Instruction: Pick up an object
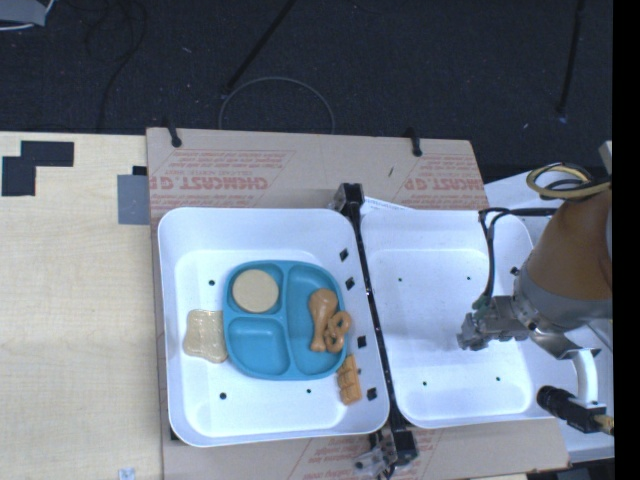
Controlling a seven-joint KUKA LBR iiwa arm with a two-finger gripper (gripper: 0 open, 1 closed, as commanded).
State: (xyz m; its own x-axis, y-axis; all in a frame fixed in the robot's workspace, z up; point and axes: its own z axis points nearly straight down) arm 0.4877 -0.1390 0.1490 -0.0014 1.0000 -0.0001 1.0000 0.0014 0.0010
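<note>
Cardboard-backed bench (300, 168), arm (575, 258) bent low over right bin (440, 408), tool (478, 330) grip unclear

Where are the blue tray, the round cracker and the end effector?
blue tray (262, 350): camera view, its bare lower-left compartment.
round cracker (254, 290): camera view, its middle.
end effector (478, 332): camera view, its tip over the right bin.
</note>
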